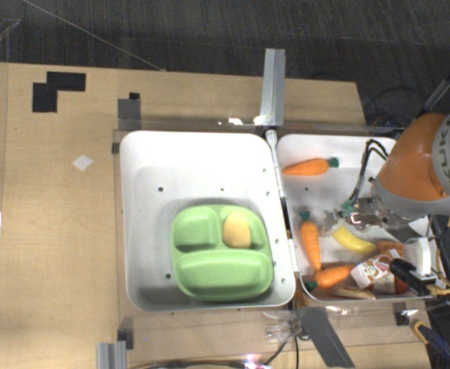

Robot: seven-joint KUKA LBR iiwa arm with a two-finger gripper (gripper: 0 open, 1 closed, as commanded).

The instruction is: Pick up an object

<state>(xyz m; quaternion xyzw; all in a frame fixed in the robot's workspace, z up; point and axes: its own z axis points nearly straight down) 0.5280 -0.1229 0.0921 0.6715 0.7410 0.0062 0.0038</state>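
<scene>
My gripper [346, 218] reaches down into the right bin [317, 189], just above a yellow banana [352, 240]. Three carrots lie in that bin: one near the back [307, 167], one upright along the left side [310, 244], one at the front [331, 277]. A small red-and-white packet [375, 272] lies at the front right, close to the banana. The arm's body hides the bin's right side.
The left bin [163, 175] holds a green divided plate [217, 254] with a yellow, egg-like fruit [237, 229] in its upper right compartment. A metal post [272, 91] rises behind the rim shared by the two bins.
</scene>
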